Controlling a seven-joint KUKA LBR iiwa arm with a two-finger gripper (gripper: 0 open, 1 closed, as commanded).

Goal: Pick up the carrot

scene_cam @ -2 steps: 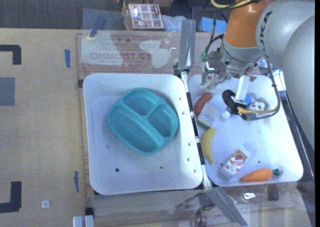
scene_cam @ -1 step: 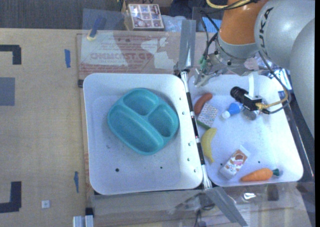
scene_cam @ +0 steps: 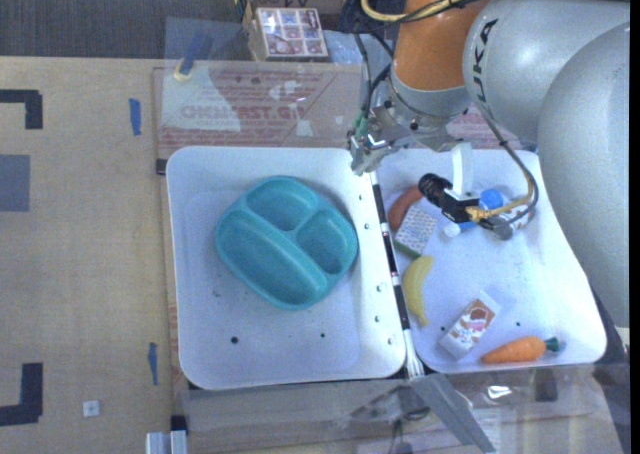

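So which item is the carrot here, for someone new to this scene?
Look in the right bin, at its near edge. The carrot lies there, right of the small carton. It is the only orange tapered piece with a green tip.

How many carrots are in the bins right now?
1. The carrot lies in the right bin, at its near edge, beside the small carton. The arm covers the bin's far part, so another could be hidden there.
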